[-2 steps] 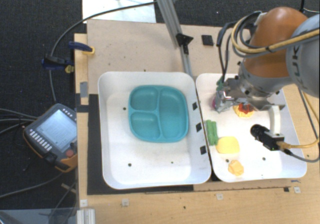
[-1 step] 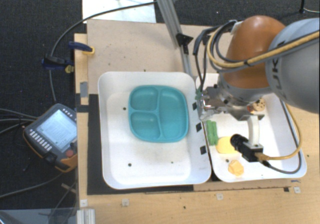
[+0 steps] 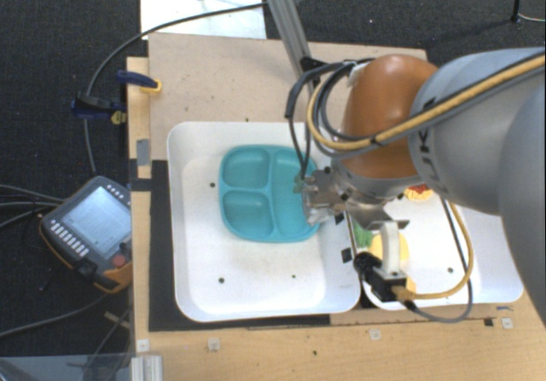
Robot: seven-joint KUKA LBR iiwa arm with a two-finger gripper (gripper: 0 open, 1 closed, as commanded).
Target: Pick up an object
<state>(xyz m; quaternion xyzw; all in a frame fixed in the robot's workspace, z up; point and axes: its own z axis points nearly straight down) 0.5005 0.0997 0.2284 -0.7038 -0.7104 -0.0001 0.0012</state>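
A teal divided plate (image 3: 256,192) lies flat in the left white bin (image 3: 247,285), towards its back right. My gripper (image 3: 317,200) hangs over the plate's right edge, by the wall between the two bins. The arm's orange band (image 3: 384,106) and grey wrist hide much of the right bin (image 3: 495,277). A yellow and green object (image 3: 368,240) peeks out below the wrist in the right bin. Behind the wrist a small red and orange object (image 3: 418,193) shows.
A teach pendant (image 3: 90,230) lies left of the bench, with cables around it. Clamps (image 3: 136,81) grip the bench's left edge. A grey pole (image 3: 281,4) slants across the back. Cables loop around the wrist.
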